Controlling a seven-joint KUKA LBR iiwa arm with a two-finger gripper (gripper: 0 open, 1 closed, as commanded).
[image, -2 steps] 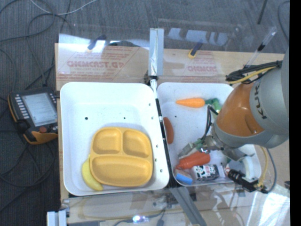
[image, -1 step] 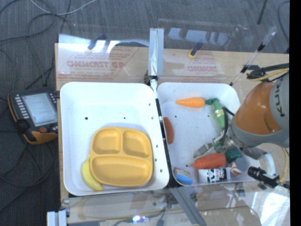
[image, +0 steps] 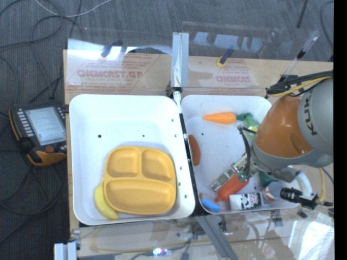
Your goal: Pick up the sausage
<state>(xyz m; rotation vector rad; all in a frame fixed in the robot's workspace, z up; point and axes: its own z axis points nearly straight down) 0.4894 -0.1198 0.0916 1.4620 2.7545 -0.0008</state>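
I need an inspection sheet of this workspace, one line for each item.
Surface: left bin and right bin, side by side on the bench.
Job's things: sausage lies at the right bin's left wall, apart from the gripper.
Clutter: yellow tray and banana in the left bin; carrot in the right bin.
Gripper: gripper low in the right bin near an orange-red item.
Cables: loose cables on the floor.
Surroundings: handheld pendant left of the bins.
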